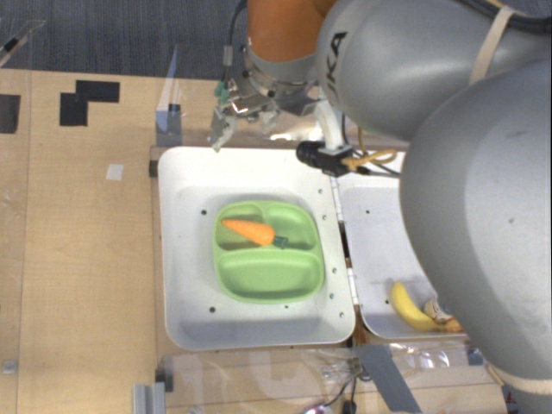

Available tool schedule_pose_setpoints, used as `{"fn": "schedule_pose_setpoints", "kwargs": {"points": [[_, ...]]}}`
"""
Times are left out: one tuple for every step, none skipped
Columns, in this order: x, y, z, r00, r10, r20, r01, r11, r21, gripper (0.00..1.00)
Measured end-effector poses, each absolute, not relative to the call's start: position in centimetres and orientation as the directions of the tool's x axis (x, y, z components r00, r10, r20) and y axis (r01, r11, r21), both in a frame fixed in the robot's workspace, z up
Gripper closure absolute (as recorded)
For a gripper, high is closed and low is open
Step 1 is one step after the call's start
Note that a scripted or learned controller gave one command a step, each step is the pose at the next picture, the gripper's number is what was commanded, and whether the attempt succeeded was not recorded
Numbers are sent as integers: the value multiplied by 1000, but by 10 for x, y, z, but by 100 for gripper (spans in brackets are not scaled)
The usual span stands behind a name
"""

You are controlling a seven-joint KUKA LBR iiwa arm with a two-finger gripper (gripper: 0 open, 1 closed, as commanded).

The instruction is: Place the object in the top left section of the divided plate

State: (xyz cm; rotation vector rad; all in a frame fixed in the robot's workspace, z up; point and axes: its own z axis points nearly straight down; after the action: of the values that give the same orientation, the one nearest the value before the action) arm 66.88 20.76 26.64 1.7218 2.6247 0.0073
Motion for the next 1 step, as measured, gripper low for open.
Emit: {"fn": "schedule_pose_setpoints", "kwargs": {"points": [[669,219,337,-191,982,1,981,191,7,0]]}}
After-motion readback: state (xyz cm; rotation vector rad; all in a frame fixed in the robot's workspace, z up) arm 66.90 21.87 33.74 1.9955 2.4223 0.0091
